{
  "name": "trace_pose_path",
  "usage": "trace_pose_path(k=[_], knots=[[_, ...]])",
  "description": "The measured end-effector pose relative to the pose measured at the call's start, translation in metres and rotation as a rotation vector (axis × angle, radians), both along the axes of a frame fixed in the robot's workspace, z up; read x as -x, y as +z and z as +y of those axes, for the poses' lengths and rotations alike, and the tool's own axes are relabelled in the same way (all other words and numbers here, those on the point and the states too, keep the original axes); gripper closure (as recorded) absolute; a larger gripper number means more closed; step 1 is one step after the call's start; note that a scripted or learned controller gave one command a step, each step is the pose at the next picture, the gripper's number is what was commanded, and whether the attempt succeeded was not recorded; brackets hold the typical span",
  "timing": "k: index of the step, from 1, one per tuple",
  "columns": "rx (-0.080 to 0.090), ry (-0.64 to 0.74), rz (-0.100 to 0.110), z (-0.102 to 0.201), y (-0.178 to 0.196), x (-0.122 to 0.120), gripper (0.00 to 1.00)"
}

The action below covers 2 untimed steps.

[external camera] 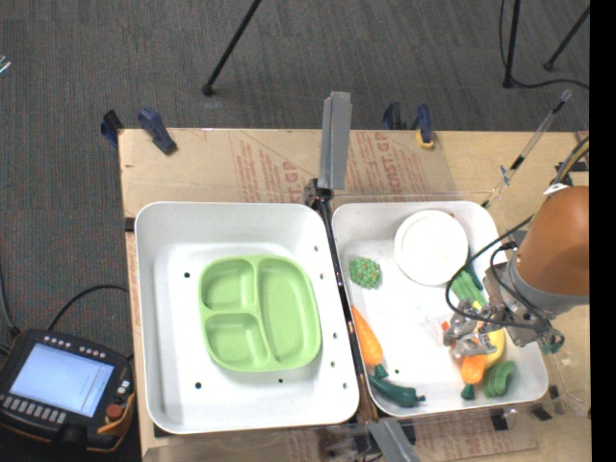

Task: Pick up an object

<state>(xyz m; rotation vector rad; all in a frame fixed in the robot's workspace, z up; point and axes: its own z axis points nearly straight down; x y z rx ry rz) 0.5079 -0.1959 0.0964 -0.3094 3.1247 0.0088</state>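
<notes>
My gripper [471, 333] hangs low over the right bin [416, 354], at its front right corner. Directly under and beside it lies a cluster of toy foods: a yellow banana [496, 343], an orange piece [474, 369] and a green piece [500, 379]. A striped green item [466, 283] shows just behind the gripper. Farther left in the same bin are an orange carrot [366, 336], a dark green pepper [397, 390] and a knobbly green ball [365, 272]. The wrist hides part of the cluster.
A round white plate [431, 246] sits at the back of the right bin. The left bin [164, 258] holds a green divided tray [260, 313]. A grey post [335, 152] rises behind the bins' shared wall. A teach pendant [63, 383] lies on the floor at left.
</notes>
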Motion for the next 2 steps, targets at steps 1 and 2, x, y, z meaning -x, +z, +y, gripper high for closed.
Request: trace_pose_path(k=[1,2], knots=[[0.001,0.001,-0.011,0.001,0.002,-0.003,0.00],[0.002,-0.035,0.003,0.028,-0.010,0.016,0.00]])
